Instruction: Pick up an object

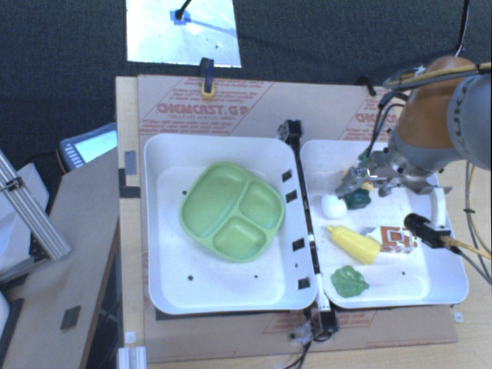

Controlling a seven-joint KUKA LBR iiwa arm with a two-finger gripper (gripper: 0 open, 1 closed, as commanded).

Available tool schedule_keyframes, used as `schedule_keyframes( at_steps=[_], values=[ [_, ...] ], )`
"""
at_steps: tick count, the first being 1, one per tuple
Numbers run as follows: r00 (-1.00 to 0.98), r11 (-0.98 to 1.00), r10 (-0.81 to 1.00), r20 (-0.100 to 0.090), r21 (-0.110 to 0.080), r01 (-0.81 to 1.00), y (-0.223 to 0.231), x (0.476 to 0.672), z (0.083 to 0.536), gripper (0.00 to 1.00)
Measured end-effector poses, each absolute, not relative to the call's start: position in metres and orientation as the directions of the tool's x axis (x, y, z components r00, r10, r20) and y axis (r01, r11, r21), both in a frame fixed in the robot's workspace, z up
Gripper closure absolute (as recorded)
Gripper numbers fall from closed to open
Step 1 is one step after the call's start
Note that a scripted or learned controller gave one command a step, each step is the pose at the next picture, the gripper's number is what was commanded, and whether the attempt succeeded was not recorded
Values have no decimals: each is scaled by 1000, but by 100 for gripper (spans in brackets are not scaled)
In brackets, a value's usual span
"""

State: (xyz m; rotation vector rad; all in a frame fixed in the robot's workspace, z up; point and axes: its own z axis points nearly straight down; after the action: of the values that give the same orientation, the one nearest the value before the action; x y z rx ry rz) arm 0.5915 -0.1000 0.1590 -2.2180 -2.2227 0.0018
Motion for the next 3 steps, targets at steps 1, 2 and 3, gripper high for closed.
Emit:
schedule_keyframes(
  at_steps=[1, 2, 3],
  values=[
    [-4, 4, 1000, -5, 4, 1000, -95, 600, 107, 0],
    [1, -1, 1000, -7, 15, 1000, -99, 605, 89, 0],
    [-1, 1, 1000, -1, 4, 1000, -95, 602, 96, 100]
  ],
)
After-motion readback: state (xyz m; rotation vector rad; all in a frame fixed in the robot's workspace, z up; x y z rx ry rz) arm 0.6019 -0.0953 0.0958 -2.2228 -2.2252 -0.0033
